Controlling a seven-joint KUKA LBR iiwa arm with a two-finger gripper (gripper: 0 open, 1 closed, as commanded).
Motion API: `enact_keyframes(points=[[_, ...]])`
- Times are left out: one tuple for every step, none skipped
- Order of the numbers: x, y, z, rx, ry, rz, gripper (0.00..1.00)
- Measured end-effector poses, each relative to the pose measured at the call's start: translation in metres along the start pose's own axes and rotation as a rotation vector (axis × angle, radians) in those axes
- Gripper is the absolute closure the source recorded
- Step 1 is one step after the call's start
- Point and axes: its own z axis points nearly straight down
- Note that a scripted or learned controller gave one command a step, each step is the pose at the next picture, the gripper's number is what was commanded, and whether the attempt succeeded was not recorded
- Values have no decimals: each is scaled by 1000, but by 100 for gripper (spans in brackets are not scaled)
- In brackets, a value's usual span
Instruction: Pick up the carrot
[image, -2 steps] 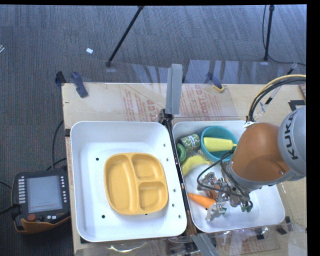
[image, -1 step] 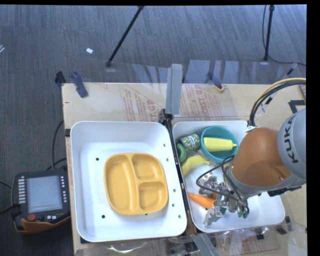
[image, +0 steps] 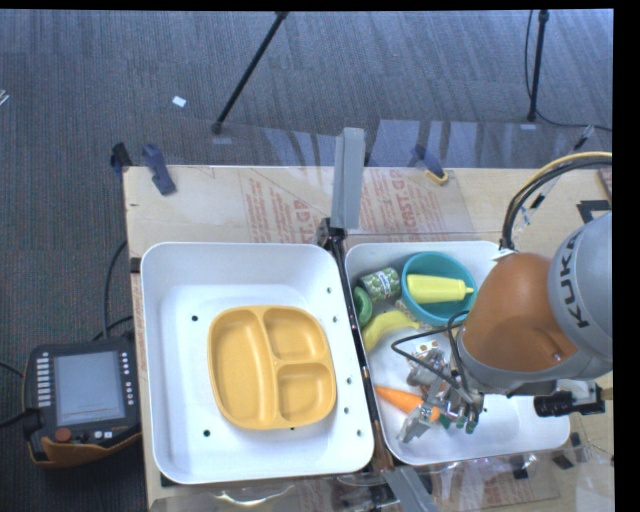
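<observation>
Camera view: right bin (image: 520, 440) holds all the clutter. The carrot (image: 398, 399) lies flat on the bin floor near the left wall, orange body pointing left, and its right end runs in under the claw (image: 440, 412). The arm comes in from the right, its orange band hanging over the bin, wrist low. That fits a top-down approach at the carrot's thick end.

Claw state: can't tell. The fingertips are lost in cable and metal clutter, and I can't say whether the carrot sits between them or just beside them. I wouldn't call it a grasp.

Neighbours are crowded: a banana (image: 388, 325) just above the carrot, a green can (image: 380, 283) beyond that, and a blue bowl (image: 438, 286) with a yellow item (image: 438, 289) inside. The banana is close enough to get nudged on a lift.

The left bin (image: 170, 300) carries a yellow divided plate (image: 271, 366), well apart from the action. Both bins sit on the worktop (image: 250, 195).
</observation>
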Motion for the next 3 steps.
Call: enact_keyframes(points=[[-4,-12,0,0,0,256,0],[0,-3,0,0,-2,523,0],[0,-3,-9,0,-2,516,100]])
